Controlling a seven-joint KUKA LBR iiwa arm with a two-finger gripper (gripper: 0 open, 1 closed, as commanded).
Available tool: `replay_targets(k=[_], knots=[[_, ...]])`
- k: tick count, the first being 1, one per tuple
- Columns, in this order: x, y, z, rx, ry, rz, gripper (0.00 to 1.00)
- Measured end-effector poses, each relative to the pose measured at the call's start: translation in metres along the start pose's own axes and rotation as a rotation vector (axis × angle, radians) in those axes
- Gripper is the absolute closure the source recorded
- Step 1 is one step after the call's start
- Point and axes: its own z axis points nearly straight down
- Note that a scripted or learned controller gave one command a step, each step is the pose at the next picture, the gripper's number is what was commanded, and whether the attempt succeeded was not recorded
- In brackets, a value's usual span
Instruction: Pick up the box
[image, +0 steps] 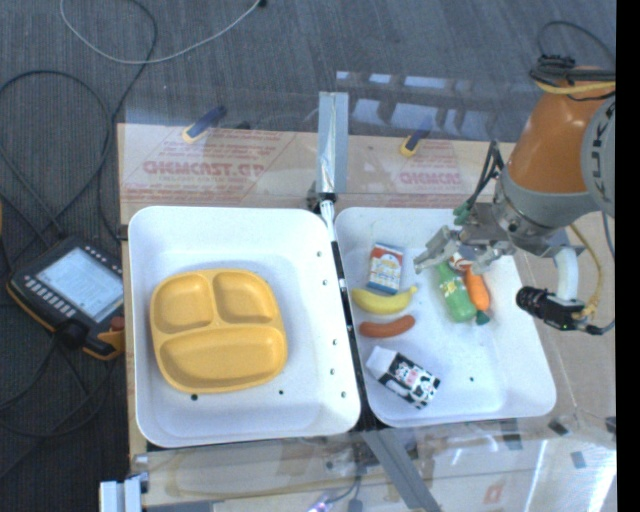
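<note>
Box (386, 268) w/ a blue and orange front sits in the right bin (520, 395), just to the left of the gripper (462, 250), not touching it. Gripper hangs low over the bin's top part, and its fingers are spread apart w/ nothing between them. Right under and a bit below the gripper lie a green bottle (457, 296) and an orange carrot (479, 288), side by side. Yellow banana (382, 298) lies just below the box, touching its bottom edge, and a red sausage (386, 326) is a bit lower still. Black and white carton (404, 376) is lower down and to the left of the gripper, well apart from it. Far to the gripper's left is the left bin (160, 230), w/ a yellow tray (217, 328) w/ three parts in it. Arm (555, 150) w/ the orange band comes in from the right, above the gripper.
</note>
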Motion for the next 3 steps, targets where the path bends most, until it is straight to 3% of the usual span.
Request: replay_targets(k=[1,2,3], knots=[[0.0207,0.0451,0.1259,-0.02,-0.001,0.07,0.0],[0.0232,0.0472,0.1168,-0.023,0.003,0.069,1.0],[0.0233,0.0457,0.1192,-0.018,0.003,0.069,0.0]])
